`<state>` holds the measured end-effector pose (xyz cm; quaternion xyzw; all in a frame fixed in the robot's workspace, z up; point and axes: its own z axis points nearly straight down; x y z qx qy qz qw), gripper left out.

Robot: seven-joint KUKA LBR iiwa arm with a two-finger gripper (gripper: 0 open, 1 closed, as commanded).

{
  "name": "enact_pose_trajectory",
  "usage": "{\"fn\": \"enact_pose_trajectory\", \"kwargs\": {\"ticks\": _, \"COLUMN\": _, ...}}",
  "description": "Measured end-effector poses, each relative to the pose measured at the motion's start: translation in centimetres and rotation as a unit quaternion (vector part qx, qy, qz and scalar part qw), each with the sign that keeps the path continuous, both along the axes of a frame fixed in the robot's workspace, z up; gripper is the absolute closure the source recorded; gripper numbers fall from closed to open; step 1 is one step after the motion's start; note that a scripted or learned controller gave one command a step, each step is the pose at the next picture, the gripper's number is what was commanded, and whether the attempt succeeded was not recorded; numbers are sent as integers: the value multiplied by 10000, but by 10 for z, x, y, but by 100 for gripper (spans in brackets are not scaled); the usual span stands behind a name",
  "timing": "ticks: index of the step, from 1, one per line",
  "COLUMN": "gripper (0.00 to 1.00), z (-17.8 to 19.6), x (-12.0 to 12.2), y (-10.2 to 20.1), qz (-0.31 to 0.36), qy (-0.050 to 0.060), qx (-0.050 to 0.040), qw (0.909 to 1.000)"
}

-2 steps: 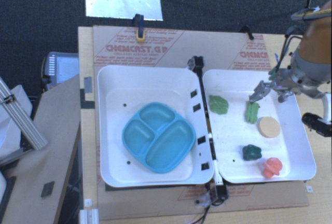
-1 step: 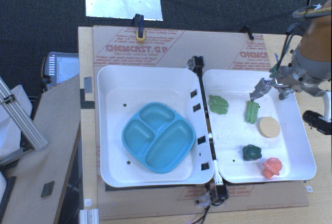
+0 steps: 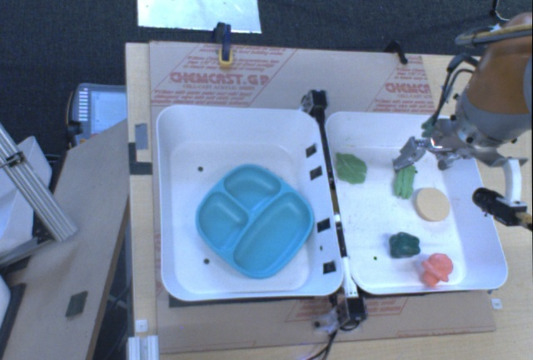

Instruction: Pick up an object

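Pink item [image 3: 436, 267]: nearest the front edge of the right bin [image 3: 491, 254], toward its front right corner. Clear of the walls, so it is open to approach from above.
Dark green item [image 3: 404, 245]: just behind and left of the pink item, the two near but apart.
Blue divided plate [image 3: 255, 219]: flat in the left bin [image 3: 179, 183], front half, turned at an angle to the walls. It carries nothing in its compartments.
Tan disc [image 3: 432, 204]: mid right bin, lying flat, just right of the light green strip.
Light green strip [image 3: 405, 181]: mid right bin, lengthwise toward the back. Judged the likely target, since it sits directly under the tool.
Leafy green item [image 3: 351, 167]: back left of the right bin, close to the dividing wall; the wall may hinder a grasp there.
Gripper [image 3: 410, 157]: low over the back end of the strip, arm entering from the right. Finger spread cannot be told from this angle; nothing is seen held between them.
Task status: judged at the approach or descent stage; no object is lifted.
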<state>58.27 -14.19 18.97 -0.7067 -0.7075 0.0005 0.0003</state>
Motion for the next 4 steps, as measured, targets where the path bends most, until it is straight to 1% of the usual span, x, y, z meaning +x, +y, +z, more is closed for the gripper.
{"fn": "enact_pose_trajectory", "kwargs": {"ticks": 1, "gripper": 0, "z": -42, "x": 4, "y": 3, "qz": -1, "qy": -4, "qx": 0, "qw": 10000}}
{"fn": "enact_pose_trajectory", "kwargs": {"ticks": 2, "gripper": 0, "z": -87, "x": 0, "y": -4, "qz": -5, "qy": 5, "qx": 2, "qw": 10000}}
{"fn": "enact_pose_trajectory", "kwargs": {"ticks": 3, "gripper": 100, "z": -74, "x": 2, "y": -4, "qz": -1, "qy": -25, "qx": -5, "qw": 10000}}
{"fn": "enact_pose_trajectory", "kwargs": {"ticks": 4, "gripper": 100, "z": -11, "x": -2, "y": -4, "qz": 13, "qy": -38, "qx": -6, "qw": 10000}}
